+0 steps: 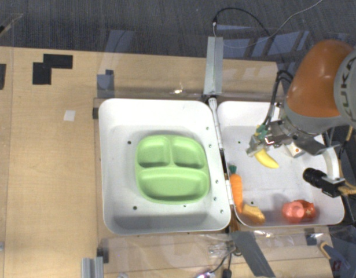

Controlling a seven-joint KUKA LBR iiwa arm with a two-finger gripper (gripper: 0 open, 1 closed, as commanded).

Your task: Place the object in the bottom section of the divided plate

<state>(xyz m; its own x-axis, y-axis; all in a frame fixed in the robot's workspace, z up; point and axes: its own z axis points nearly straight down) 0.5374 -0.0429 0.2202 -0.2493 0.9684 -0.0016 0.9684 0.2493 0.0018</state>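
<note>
We see the gripper (264, 143) low in the right bin (334, 213), right at the upper end of a small yellow banana (268, 158); we cannot tell whether it has the fruit or merely touches it, so we leave its state open. The banana lies on the bin floor, well apart from the green divided plate (171, 168) in the left bin (117, 155). We judge it a light, stiff plastic toy, smooth and curved, liable to slip or roll, so a hold across its thicker middle seems safest. A carrot (236, 190), a bread-like piece (253, 214) and a red fruit (297, 211) lie nearer the front.
</note>
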